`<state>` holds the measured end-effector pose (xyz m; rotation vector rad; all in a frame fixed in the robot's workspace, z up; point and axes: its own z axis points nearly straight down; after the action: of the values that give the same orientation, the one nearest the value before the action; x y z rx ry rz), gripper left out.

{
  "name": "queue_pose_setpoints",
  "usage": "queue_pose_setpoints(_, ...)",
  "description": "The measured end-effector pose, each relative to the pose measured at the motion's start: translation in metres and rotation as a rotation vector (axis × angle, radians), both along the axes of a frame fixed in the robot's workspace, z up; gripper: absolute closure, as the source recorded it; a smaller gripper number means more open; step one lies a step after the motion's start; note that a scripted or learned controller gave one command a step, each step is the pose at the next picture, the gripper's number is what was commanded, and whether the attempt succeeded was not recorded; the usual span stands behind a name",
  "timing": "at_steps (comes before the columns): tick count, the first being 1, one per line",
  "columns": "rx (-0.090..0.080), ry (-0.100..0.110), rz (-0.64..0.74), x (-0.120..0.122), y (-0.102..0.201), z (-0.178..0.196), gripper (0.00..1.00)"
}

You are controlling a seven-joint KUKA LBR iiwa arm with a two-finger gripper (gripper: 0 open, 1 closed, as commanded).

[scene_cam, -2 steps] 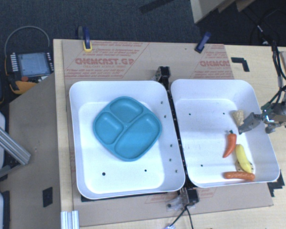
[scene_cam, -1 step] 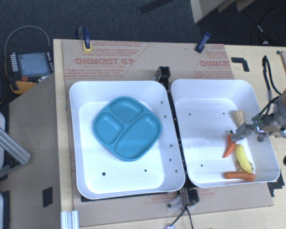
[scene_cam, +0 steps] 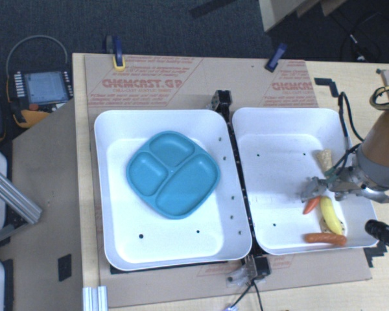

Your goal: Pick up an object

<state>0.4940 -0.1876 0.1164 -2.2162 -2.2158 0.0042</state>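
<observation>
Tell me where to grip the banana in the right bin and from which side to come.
Grip the banana across its narrow middle, descending from above. It lies flat, lengthwise toward the bin's near edge, so fingers should straddle its width. The gripper sits by its upper end; an orange piece crowds its left.

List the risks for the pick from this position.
The gripper sits among crowded items: the banana, a small orange-red piece and a beige piece lie close together, so it might catch two or push one aside. They also lie near the right bin's wall, which may hamper the approach.
</observation>
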Motion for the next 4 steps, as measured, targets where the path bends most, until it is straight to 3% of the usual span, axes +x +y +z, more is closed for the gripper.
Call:
queue_pose_setpoints(1,-0.004,-0.008,-0.001,0.001,-0.001,0.014,1.00)
queue_pose_setpoints(3,-0.007,-0.014,0.001,0.003,-0.014,0.105,1.00)
queue_pose_setpoints(4,-0.006,-0.012,0.002,0.004,-0.014,0.130,1.00)
